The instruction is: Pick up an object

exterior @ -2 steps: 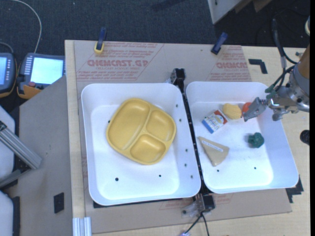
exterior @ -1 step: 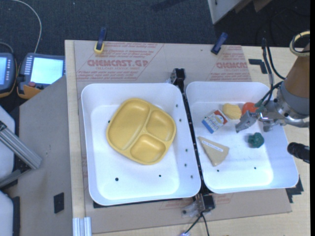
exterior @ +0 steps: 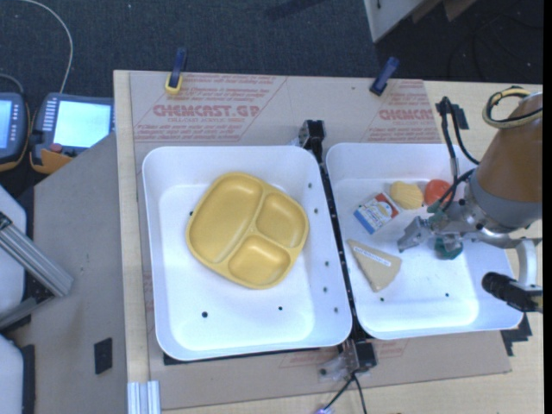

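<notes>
Beside one yellow tray (exterior: 247,228), four small items (exterior: 377,211).

— How's the light?
— Bright and even from overhead; the white bins (exterior: 172,317) nearly wash out, shadows soft.
— Sharpness?
— Slightly soft overall, the dark floor (exterior: 216,15) dim and grainy.

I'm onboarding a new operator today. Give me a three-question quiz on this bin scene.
1. True or false: the yellow divided plate lies in the right bin.
2. Which lies nearest the gripper? A) blue-and-white carton B) yellow divided plate C) yellow clamp
3. Fill in: the tan wedge lies in the ___ bin.

Key: 1 false, it lies in the left bin; 2 A; 3 right.
</notes>
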Robot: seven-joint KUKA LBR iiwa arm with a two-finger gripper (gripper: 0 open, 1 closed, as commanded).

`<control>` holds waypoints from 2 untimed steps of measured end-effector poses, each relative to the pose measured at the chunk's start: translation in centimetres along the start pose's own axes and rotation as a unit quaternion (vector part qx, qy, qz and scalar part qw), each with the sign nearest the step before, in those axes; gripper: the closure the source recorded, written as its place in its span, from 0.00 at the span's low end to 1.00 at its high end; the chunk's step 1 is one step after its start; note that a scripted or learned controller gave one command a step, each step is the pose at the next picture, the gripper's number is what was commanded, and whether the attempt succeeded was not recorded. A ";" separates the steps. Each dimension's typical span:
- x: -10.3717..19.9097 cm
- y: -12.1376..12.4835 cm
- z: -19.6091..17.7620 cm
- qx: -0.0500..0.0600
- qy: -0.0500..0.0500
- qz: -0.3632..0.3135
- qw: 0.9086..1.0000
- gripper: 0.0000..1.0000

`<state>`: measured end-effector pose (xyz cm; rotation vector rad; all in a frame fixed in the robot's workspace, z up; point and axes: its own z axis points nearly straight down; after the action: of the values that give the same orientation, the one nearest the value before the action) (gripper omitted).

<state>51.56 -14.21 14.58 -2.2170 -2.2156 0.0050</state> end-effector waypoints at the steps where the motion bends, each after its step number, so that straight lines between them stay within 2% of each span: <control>1: 0.5 -0.8 5.2 -0.005 -0.001 0.001 1.000 0.00; 2: 0.5 -0.6 3.8 -0.008 -0.001 0.000 1.000 1.00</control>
<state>50.97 -13.71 10.76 -2.2257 -2.2251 -0.0095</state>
